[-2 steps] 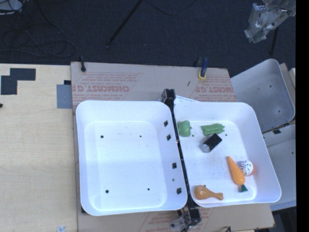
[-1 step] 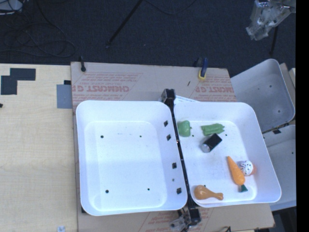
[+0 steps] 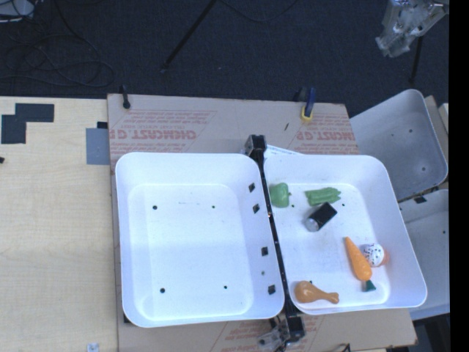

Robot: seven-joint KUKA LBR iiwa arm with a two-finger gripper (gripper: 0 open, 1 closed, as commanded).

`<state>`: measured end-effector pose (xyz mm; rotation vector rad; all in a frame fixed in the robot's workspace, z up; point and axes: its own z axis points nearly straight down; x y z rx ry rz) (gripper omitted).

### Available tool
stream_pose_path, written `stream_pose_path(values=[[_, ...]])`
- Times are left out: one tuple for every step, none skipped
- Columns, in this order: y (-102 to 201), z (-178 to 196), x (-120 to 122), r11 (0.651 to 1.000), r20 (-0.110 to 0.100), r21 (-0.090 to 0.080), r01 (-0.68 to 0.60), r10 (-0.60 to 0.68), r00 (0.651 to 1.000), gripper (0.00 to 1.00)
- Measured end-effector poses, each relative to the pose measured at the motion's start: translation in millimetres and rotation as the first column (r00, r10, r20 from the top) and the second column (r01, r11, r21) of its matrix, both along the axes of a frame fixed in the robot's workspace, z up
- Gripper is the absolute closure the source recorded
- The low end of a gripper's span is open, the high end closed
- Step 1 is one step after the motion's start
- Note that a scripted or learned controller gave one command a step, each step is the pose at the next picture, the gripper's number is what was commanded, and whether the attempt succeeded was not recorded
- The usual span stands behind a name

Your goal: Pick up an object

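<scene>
The right bin (image 3: 388, 196) holds several small objects. A green pepper-like toy (image 3: 278, 194) lies against the divider, and a green pod (image 3: 322, 195) sits just right of it. Below them rests a black cylinder with a silver end (image 3: 320, 216). An orange carrot (image 3: 358, 259) lies beside a white dotted ball (image 3: 374, 254) near the right wall. An orange gourd-shaped piece (image 3: 315, 293) sits at the front edge. My gripper (image 3: 405, 22) hangs at the upper right of the view, well away from the bins and touching none of the objects.
The left bin (image 3: 128, 196) stands beside the right one, with a black divider strip (image 3: 265, 226) between them. Both rest on a cardboard sheet (image 3: 220, 127) on a wooden bench. A grey curved panel (image 3: 403, 138) sits right of the bins.
</scene>
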<state>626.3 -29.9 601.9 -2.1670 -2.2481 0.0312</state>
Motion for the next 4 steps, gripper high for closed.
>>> stream_pose_path(values=[[1.1,9.2,0.4,1.0,-0.004,0.0,-0.005,0.005,1.0,1.0],[2.2,18.4,0.9,1.0,-0.007,0.001,-0.009,0.009,1.0,1.0],[3.3,27.7,1.2,1.0,-0.011,0.002,-0.013,0.013,1.0,1.0],[4.4,36.9,2.0,1.0,-0.01,0.002,-0.018,0.018,1.0,1.0]])
